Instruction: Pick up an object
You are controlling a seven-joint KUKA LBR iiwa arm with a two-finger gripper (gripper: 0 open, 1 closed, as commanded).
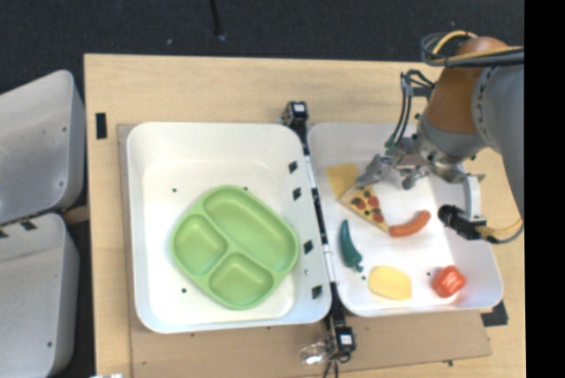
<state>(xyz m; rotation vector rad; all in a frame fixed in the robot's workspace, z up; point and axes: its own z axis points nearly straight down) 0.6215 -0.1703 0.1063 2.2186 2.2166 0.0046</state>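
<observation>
Two bins [141, 191], one green tray [234, 245], five toy foods [389, 283].

No readable text, labels, brands, numbers or signs are showing anywhere; nothing legible is appearing on the bins [141, 191], the tray [234, 245], the table [221, 85] or the arm [459, 98].

1. A grey, rounded metal arm segment [501, 102] enters at three o'clock.
2. A glossy orange band [452, 98] rings the wrist.
3. Thin yellow and dark cables [439, 41] loop at its twelve o'clock.
4. A grey metal two-finger gripper [378, 172] ends it.
</observation>
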